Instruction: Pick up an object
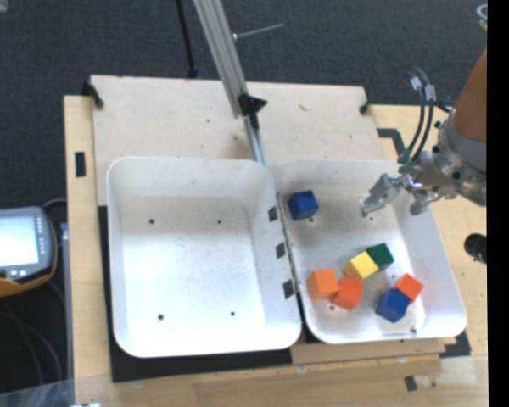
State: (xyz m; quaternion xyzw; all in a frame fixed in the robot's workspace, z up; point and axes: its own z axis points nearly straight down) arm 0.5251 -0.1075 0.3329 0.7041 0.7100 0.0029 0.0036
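The blue cube (302,204) stands alone in the upper left part of the right bin (441,265), near the wall that divides it from the left bin (123,227), and I judge it the easiest object to pick up because nothing touches it. It looks like a small rigid block, probably wood or foam, so it should be light and should not deform or break; its flat painted faces may be a little slippery, so the fingers should close on two opposite faces, square to them, and not on the corners. The other blocks lie together lower in the same bin: an orange cube (323,283) touching a second orange cube (349,293), a yellow cube (362,265) against a green cube (380,254), and a second blue cube (392,304) with another orange block (409,286) partly on it. These are crowded, so there is little room for fingers between them. The gripper (382,192) hangs over the upper right part of the right bin, well apart from the lone blue cube, and holds nothing; whether its fingers are spread or together I cannot tell, because they look blurred and small. Most of the arm is cut off at the right side.
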